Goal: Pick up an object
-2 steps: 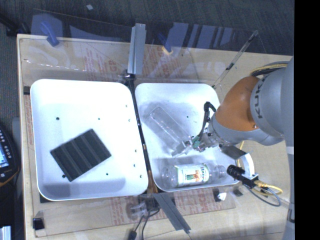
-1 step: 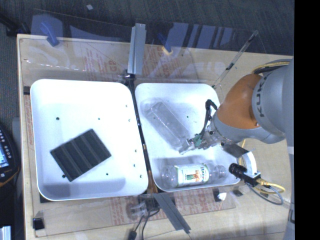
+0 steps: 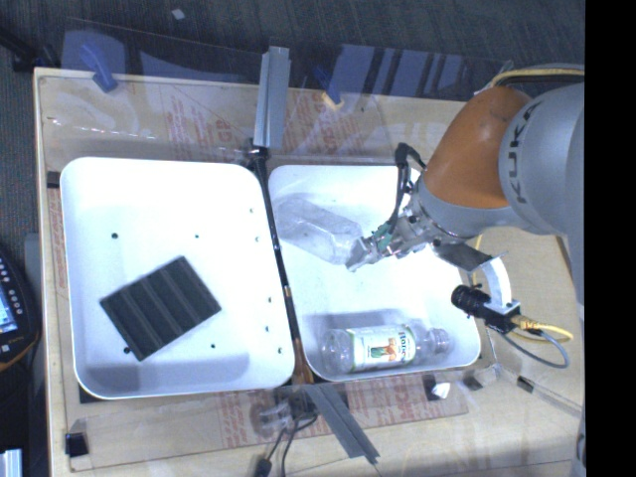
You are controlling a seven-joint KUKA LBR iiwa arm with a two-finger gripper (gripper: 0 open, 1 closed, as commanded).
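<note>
In the right bin [image 3: 452, 296] a clear plastic bottle [image 3: 385, 347] with a green and orange label lies on its side along the near wall. A crumpled clear plastic bag [image 3: 313, 228] lies in the same bin's far left part. My gripper [image 3: 364, 253] hangs low over the middle of the right bin, its tip at the bag's right edge. The grey arm with its orange band [image 3: 477, 152] reaches in from the right. A black ribbed rectangular pad [image 3: 160, 306] lies flat in the left bin [image 3: 89, 197].
A metal divider rail [image 3: 272, 217] runs between the two bins. A black cable plug [image 3: 484, 302] with a yellow lead hangs by the right bin's right rim. The bench's wooden border surrounds both bins.
</note>
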